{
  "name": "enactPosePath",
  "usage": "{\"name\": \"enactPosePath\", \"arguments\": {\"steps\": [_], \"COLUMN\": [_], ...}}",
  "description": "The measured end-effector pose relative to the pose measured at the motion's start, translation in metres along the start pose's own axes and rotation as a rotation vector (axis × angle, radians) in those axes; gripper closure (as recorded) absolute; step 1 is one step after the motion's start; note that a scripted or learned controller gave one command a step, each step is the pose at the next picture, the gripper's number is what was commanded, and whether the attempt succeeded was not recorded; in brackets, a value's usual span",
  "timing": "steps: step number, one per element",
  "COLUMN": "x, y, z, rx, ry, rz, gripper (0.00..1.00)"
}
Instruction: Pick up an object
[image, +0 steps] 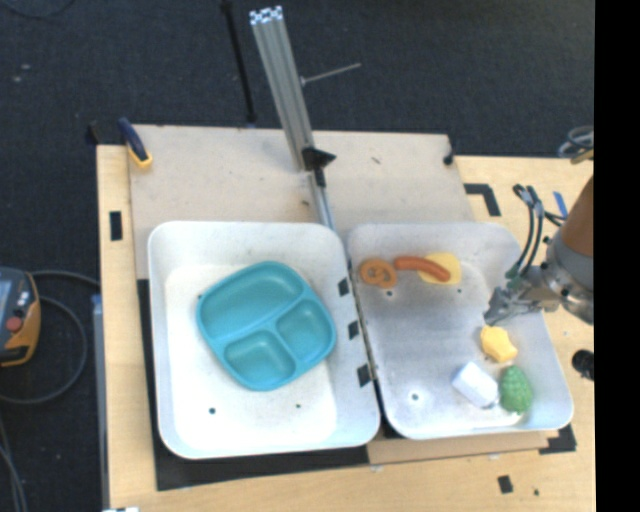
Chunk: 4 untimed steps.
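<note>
the pincer (503, 306) hangs low over the right-hand shallow white bin (420, 400), near its right wall, tips just above and beside a small yellow lumpy toy (499, 345). whether its tips are spread or pressed together cannot be told; they are small and dark against the bin, and nothing shows between them. the yellow toy is the likeliest target and lies on the bin floor, ungrasped.

what could go wrong: the tips sit toward the toy's upper left rather than squarely over it, so a closing pinch might clip its edge and flick it away. a white blocky object (474, 384) and a green bumpy toy (515, 390) lie just below it, close together, and a nudged toy could jam against them or the bin wall.

the grey arm (570, 262) enters from the right edge, wrist angled down and leftward, cables looping above it.

farther off, an orange sausage-shaped toy (422, 266) and a brown ring (376, 273) lie at the bin's upper part. the left white bin (180, 420) holds a turquoise divided plastic plate (265, 324). both rest on a pale wooden table (230, 170).
</note>
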<state>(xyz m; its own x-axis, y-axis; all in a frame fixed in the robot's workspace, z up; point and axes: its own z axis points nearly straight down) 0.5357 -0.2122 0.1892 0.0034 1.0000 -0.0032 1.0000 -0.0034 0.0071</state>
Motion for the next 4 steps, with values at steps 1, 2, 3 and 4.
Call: {"name": "enactPosePath", "arguments": {"steps": [1,2,3,4], "x": [-0.002,0.045,0.089,0.137], "y": [0.002,-0.004,-0.006,-0.002], "z": [-0.055,-0.064,-0.068,-0.072], "rx": [-0.001,0.004,0.005,0.004], "ry": [-0.001,0.003,0.004,0.005], "rz": [-0.006,-0.01,-0.011,-0.012], "gripper": [1.0,1.0,1.0,1.0]}}
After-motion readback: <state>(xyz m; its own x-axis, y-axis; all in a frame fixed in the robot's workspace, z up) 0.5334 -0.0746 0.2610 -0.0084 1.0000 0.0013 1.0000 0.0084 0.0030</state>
